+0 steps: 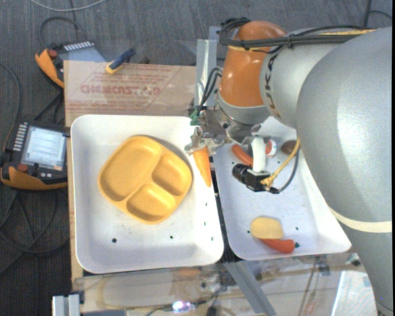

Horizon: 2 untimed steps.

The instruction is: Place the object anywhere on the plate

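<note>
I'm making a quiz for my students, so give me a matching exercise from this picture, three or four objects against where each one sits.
Things:
1. yellow three-compartment plastic plate
2. orange carrot-shaped toy
3. pale yellow rounded toy
4. handheld pendant with lit screen

Places:
A. right bin, near its front
B. floor, left of the bins
C. middle of left bin
D. at the gripper, over left bin's right edge

Pairs: 1-C, 2-D, 3-A, 4-B

Yellow three-compartment plate (146, 178) lying flat in the left white bin, turned at a slant, orange carrot (202, 164) hanging point-down just beside the plate's right edge, over the bin's right rim, its top end at the tool (201, 141)
</note>
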{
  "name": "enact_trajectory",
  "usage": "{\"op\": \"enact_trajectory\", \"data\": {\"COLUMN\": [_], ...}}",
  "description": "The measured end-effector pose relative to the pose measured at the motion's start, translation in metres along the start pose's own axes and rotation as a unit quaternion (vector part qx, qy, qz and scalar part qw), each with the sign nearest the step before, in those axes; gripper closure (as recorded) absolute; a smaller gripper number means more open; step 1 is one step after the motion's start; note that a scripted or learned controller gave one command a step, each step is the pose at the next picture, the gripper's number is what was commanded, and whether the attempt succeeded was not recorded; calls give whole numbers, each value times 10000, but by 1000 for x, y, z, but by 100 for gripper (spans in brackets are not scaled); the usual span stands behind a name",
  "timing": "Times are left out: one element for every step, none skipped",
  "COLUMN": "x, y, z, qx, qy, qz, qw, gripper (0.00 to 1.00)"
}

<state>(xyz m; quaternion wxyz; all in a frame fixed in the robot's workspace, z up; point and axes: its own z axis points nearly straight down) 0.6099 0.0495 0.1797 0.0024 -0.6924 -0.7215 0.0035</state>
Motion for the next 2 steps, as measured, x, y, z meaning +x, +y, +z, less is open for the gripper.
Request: {"op": "enact_trajectory", "data": {"x": [60,60], "y": [-17,-17], "z": [43,43], "qx": [7,5], "qy": [-7,-3], "qz": [-133,-131], "qw": [9999,9999], "gripper": [100,0]}}
